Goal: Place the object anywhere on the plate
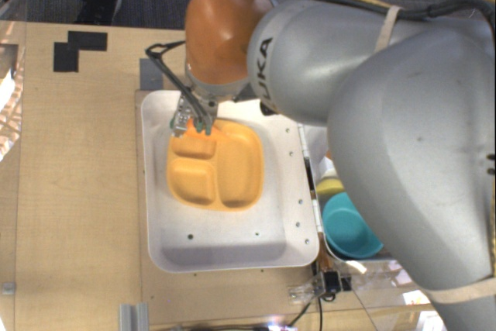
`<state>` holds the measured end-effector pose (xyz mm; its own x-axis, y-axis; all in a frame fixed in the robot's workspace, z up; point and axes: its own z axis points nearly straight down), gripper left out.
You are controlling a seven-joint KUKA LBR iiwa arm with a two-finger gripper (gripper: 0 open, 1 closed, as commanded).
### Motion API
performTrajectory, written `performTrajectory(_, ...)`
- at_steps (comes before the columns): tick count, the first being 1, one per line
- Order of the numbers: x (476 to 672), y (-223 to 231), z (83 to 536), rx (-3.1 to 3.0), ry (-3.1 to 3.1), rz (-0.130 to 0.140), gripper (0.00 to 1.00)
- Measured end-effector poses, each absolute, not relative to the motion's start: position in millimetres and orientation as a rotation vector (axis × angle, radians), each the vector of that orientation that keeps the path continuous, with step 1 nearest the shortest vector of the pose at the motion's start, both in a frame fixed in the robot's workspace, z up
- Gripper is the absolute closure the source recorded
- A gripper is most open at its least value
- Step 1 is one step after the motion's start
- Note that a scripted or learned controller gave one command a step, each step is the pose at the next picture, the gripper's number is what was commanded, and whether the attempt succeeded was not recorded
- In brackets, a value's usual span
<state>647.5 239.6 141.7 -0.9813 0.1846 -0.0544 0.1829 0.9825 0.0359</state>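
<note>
The yellow-orange plate (217, 167) — three compartments, one long and two smaller — lies in the left white bin (225, 248), toward that bin's far half. The grey arm (372, 89) with its orange band (221, 27) hangs over the plate's far-left corner, and the tool (194, 122) sits right at that corner's rim. Whether anything is between its tips, or how wide they stand, cannot be told; no separate task object can be picked out near the plate. Right of the plate, past the bin's edge, a teal cup (349, 227) and a yellowish item (329, 186) lie in the neighbouring bin — on the wooden surface (77, 190).
</note>
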Motion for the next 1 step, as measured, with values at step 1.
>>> performTrajectory(1, 570.2, 236.6, 108.3, -0.207, 3.127, 0.009, 1.00)
